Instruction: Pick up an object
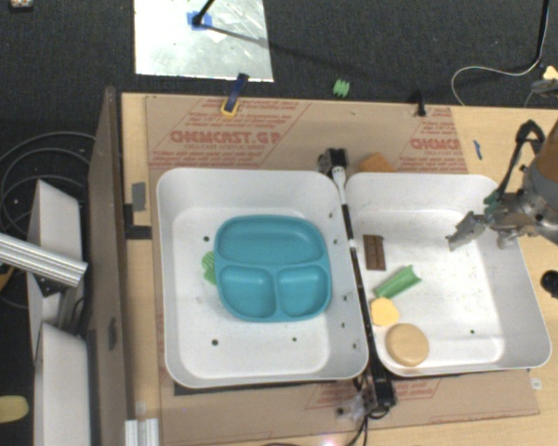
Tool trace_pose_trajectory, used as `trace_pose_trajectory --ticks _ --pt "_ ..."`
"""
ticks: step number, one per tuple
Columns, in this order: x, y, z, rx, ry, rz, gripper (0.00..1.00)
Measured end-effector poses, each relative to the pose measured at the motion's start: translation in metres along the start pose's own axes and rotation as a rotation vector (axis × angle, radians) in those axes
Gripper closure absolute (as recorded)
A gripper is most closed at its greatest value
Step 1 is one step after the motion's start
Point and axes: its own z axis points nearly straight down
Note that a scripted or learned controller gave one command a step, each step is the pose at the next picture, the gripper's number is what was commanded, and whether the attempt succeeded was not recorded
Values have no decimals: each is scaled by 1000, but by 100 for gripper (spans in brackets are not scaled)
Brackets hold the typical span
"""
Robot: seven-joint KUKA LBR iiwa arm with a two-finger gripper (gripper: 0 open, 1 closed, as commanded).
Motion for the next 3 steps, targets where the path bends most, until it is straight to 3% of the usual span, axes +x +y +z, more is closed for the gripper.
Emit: trace_pose_trajectory --ticks 1,2,3 --pt "97 -15 46 5 6 -9 0" --pt "86 -23 110 -5 2 4 0" --pt "91 -2 110 -3 0 -2 0"
